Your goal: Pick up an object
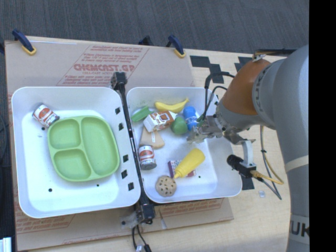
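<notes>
My jaws (198, 135) hang low over the right bin (223, 185), just right of the green obj (180, 125) & blue bottle (190, 115), angling for a pick; spread or pressed, can't tell.

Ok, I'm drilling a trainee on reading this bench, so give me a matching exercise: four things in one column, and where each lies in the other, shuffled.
Things:
1. green divided plate
2. cookie
3. banana
4. yellow squeeze bottle

Places:
A. right bin, near its front edge
B. left bin, beside a small can
C. right bin, near its back edge
D. right bin, lying tilted below the end effector

Pairs: 1-B, 2-A, 3-C, 4-D
</notes>
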Motion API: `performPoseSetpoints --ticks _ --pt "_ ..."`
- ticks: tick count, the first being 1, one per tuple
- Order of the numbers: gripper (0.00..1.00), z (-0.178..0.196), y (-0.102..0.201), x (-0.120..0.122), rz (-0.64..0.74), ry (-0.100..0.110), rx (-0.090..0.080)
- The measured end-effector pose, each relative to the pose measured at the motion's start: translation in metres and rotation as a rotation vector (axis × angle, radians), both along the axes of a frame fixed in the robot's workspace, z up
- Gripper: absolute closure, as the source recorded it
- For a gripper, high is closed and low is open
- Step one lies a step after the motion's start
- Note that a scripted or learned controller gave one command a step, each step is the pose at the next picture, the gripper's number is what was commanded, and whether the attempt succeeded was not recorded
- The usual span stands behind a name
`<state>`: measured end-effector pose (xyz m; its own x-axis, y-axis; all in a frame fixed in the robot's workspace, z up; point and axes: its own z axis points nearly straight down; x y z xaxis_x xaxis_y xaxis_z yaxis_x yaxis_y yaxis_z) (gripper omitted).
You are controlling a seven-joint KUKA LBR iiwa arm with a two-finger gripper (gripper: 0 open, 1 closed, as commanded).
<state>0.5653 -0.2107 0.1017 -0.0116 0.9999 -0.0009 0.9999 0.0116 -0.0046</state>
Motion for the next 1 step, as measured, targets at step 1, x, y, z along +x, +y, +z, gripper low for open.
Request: performPoseSetpoints --ticks 1 --pt "0.0 0.0 0.0 0.0 0.001 0.0 -0.001"
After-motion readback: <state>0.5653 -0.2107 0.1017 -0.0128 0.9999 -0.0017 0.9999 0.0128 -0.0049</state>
